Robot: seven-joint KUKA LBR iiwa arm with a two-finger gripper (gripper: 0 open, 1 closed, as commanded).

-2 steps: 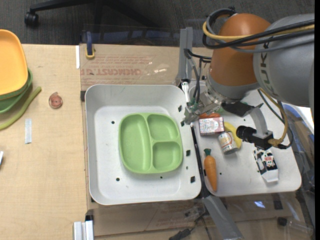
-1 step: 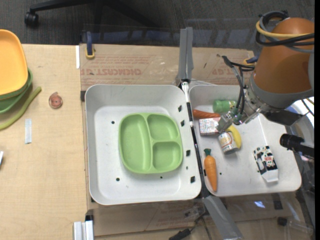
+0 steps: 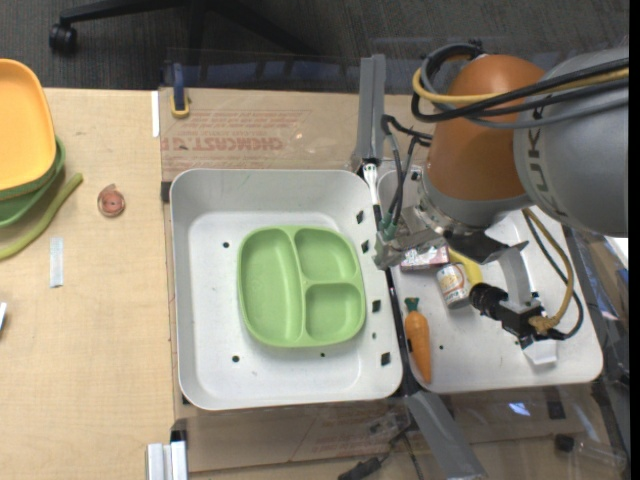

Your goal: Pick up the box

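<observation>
Jaws sit low at the seam between the two bins, tucked under the wrist. From my feed I cannot tell whether they are spread or closed, nor whether anything is between them. My arm (image 3: pixel 500 118) comes in from the right, its orange band bulking over the upper part of the right bin (image 3: pixel 480 356). The box (image 3: pixel 425 259), a small flat pack with pink and white print, lies in that right bin close to its left wall. It is just beside the jaws and partly under the wrist, and I cannot tell if they touch. Just right of the box, a little lower in the view, a small can (image 3: pixel 452 284) lies tilted. A carrot (image 3: pixel 418 343) lies along the same left wall toward the front edge, green end pointing at the box. The left bin (image 3: pixel 210 368) holds a green divided plate (image 3: pixel 300 286) with three compartments, flat at its middle. On the counter (image 3: pixel 90 368) at far left I see a yellow dish (image 3: pixel 20 128) stacked on a green one, a small pink round thing (image 3: pixel 112 201) and a short white strip (image 3: pixel 57 263).
</observation>
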